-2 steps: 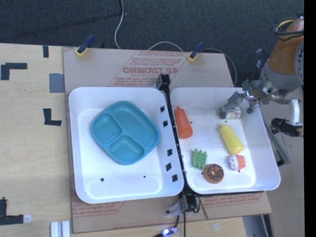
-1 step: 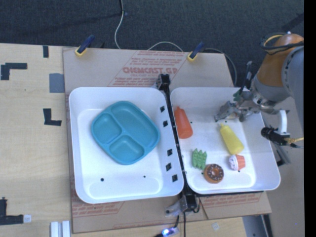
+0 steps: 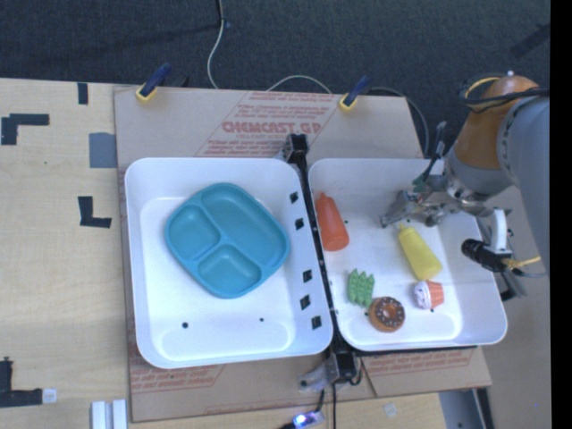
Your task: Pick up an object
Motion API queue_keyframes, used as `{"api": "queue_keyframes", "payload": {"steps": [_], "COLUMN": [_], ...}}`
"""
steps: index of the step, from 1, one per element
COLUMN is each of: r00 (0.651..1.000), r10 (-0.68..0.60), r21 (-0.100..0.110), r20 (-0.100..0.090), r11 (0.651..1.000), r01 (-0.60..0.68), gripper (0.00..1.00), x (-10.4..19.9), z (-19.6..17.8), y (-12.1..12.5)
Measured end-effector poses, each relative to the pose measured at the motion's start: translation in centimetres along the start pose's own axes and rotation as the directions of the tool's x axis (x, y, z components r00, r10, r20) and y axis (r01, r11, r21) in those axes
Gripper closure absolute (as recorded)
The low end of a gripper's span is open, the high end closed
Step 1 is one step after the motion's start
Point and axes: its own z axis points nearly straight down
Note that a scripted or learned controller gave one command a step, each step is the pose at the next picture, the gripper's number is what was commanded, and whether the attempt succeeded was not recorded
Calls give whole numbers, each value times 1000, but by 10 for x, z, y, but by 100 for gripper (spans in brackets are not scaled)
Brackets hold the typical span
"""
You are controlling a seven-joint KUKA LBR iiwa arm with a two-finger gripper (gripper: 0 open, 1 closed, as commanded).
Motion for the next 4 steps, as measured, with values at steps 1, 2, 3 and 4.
{"api": "queue_keyframes", "payload": {"steps": [1,2,3,4], "r00": [1000,1000,1000,1000], "r10": [-2,2,0,0], "r21": [-4,-4,-4,-6], "r20": [2,-1,-1,0], "r11": [1000,1000,1000,1000], "r01": [2,-2,0,0], "gripper": [100,100,100,100], "x": [0,-2,1,8], "z": [-13,-76,-139,-201], "y": [2,-2,-1,-1]}}
